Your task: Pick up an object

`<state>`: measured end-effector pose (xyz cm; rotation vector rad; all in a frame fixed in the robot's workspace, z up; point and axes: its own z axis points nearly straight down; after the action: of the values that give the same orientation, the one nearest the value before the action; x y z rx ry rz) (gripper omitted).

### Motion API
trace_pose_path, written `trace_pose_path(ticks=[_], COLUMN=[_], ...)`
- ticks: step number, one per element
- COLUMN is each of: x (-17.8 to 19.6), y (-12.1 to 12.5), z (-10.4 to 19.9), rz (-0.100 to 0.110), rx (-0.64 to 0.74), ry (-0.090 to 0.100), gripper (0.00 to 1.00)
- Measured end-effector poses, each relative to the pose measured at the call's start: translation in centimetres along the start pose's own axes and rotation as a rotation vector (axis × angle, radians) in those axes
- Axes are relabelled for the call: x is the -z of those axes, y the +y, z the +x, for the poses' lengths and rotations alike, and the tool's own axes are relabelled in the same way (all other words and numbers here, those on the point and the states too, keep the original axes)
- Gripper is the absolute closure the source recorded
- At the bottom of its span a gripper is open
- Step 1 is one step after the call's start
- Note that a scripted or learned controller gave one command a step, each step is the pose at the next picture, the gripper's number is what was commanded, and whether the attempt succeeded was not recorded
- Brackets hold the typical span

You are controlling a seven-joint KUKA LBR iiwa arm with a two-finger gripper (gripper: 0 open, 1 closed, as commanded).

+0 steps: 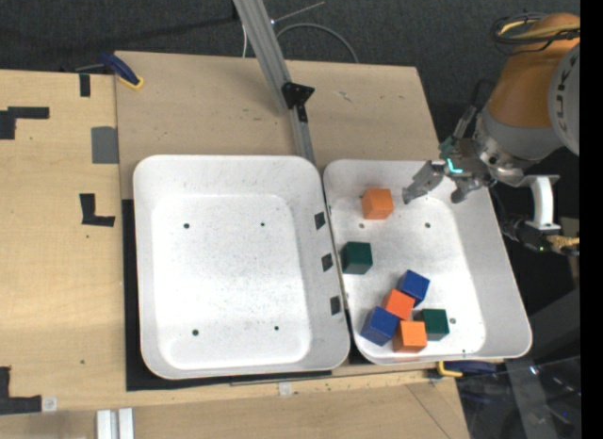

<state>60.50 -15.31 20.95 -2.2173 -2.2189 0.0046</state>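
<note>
Claw point(441, 186) of yours, fingers apart and holding nothing, just right of the orange cube point(377, 203) in the right bin point(480, 239).

Two bins stand side by side on the bench point(377, 98), the left bin point(151, 239) touching the right bin point(490, 268) along their inner walls. In the right bin, one cube point(377, 203) lies near the far wall, with the gripper point(441, 186) just to its right, and a second cube point(356, 257) lies nearer, close to the left wall. A cluster of five cubes point(405, 311) sits touching each other near the front wall.
</note>
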Motion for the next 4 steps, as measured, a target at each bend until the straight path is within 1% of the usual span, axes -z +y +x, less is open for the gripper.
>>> trace_pose_path(ticks=[1,2,3,4], x=[0.2,-6.2,-11.7,-10.3], y=[0.1,-0.1,-0.2,-0.1], z=[0.0,0.1,0.2,0.3], rz=[-0.004,0.002,0.002,-0.003], rx=[0.001,0.001,0.001,0.002], ry=[-0.001,-0.001,-0.001,-0.001], gripper=[0.00,0.00,0.00,1.00])
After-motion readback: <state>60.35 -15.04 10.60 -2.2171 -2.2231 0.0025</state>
